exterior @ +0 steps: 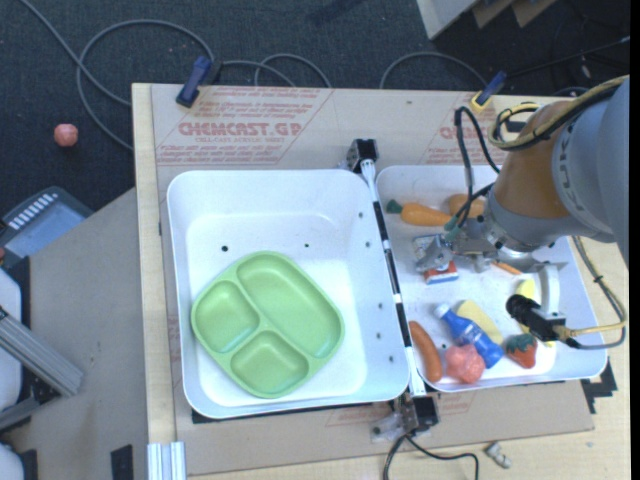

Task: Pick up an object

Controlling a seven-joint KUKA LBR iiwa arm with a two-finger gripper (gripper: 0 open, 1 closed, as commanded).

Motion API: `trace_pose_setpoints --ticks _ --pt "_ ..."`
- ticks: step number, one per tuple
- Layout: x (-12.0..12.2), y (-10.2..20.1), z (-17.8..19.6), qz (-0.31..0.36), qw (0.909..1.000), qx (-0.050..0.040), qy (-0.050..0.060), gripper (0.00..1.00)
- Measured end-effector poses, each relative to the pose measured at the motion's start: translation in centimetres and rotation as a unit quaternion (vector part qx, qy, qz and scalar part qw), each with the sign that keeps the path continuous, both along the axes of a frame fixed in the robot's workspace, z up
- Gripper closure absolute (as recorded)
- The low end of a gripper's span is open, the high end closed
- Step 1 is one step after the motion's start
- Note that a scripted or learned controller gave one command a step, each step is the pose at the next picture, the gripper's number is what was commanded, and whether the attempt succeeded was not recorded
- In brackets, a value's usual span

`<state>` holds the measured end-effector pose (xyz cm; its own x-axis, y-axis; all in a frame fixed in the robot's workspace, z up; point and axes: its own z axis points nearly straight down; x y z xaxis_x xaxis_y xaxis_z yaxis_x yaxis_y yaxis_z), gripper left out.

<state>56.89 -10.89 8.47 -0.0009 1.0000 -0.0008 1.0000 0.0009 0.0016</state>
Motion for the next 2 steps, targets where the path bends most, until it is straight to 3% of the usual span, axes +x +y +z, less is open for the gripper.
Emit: trace_pose_setpoints --ticks 1,2 --pt "0.0 0.0 1.0 0.001 1.0000 -0.0009 -0.001 1.00" --pt "2.8 6.0 10.0 0.000 1.0000 0.0006 0.000 1.00"
